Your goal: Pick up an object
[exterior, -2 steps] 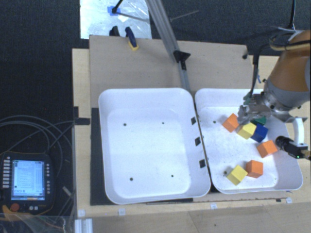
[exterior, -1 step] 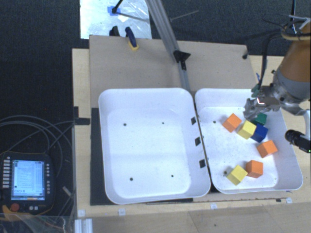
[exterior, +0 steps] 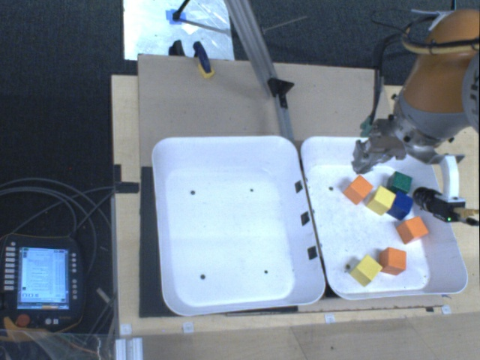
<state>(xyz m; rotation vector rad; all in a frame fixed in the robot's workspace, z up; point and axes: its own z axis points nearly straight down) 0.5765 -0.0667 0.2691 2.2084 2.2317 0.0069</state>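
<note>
The right bin (exterior: 330, 276) holds several small cubes. An orange cube (exterior: 358, 189) lies near its back, with a yellow cube (exterior: 380, 199), a blue cube (exterior: 400, 205) and a green cube (exterior: 400, 181) close beside it. Another orange cube (exterior: 412, 229) sits further right. Near the front lie a yellow cube (exterior: 366, 269) and an orange cube (exterior: 392, 260). My gripper (exterior: 367, 158) hangs just behind and above the first orange cube, with nothing visible between its fingers.
The left bin (exterior: 169, 201) stands beside the right one, joined by black clips (exterior: 306, 218). A grey slanted pole (exterior: 255, 43) crosses the back of the bench. A teach pendant (exterior: 41, 280) rests at the far left.
</note>
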